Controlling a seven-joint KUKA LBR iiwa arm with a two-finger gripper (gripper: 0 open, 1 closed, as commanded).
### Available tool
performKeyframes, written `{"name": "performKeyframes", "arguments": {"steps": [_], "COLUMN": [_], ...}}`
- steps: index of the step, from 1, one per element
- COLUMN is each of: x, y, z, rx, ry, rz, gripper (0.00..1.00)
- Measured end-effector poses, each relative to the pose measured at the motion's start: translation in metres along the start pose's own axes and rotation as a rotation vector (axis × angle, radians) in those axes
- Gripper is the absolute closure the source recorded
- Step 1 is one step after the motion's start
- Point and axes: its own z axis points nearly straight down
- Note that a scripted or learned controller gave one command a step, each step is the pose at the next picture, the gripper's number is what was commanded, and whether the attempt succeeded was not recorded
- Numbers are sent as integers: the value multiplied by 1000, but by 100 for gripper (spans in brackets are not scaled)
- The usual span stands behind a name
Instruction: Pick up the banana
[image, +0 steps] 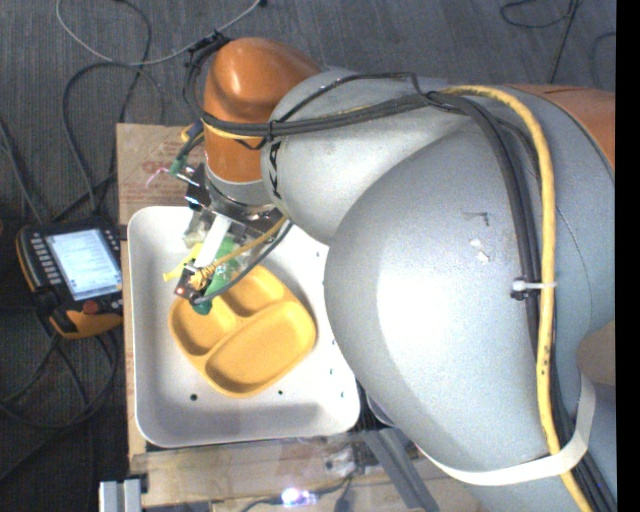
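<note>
Closest to the camera, the grey arm (450, 280) takes up the right and middle, with a yellow hose (545, 260) and dark cables strapped along its curved shell. Further down, its orange band (245, 90) sits at upper left of that bulk, above the wrist, which points down and to the left. Below the wrist the gripper (205, 275) hangs low over the bin (160, 400), amid green, white and yellow wiring, right at the upper left edge of a yellow plate (265, 345); whether it is open or closed cannot be told from here, and nothing can be seen held in it. The plate is split into compartments and lies tilted across the middle of the bin, its right side close to the arm. The banana cannot be told apart from the yellow shapes beneath the gripper, so its place is uncertain. The bin rests on a wooden bench (140, 160). Beyond that, on the dark carpet at left, lies a pendant (78, 258) with a lit screen, and loose cables (90, 40) trail across the top
</note>
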Motion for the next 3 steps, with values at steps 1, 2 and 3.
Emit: {"name": "performKeyframes", "arguments": {"steps": [1, 2, 3], "x": [0, -16, 9], "y": [-1, 65, 26], "z": [-7, -39, 15], "rx": [4, -10, -7], "ry": [-3, 3, 3], "rz": [0, -112, -340], "gripper": [100, 100, 100]}}
